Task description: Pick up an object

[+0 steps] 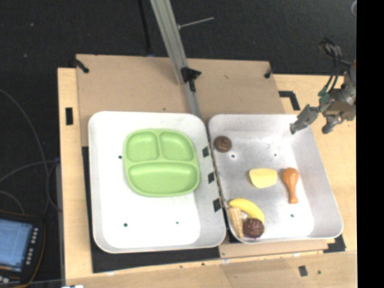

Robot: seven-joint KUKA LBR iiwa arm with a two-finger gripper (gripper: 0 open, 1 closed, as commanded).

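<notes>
My worry is the crowding at the bottom of the right bin [312,161]: the banana [246,208] lies touching the dark round piece [253,227] against the bin wall, so a descent there could nudge both and close on neither. The yellow block [263,177] and drumstick [291,183] sit near mid-bin, easier targets. My gripper [317,120] hangs at the bin's upper right corner, fingers spread apart, holding nothing.

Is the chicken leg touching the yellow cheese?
Apart. The camera view shows white bin floor between the chicken leg and the yellow cheese.
</notes>
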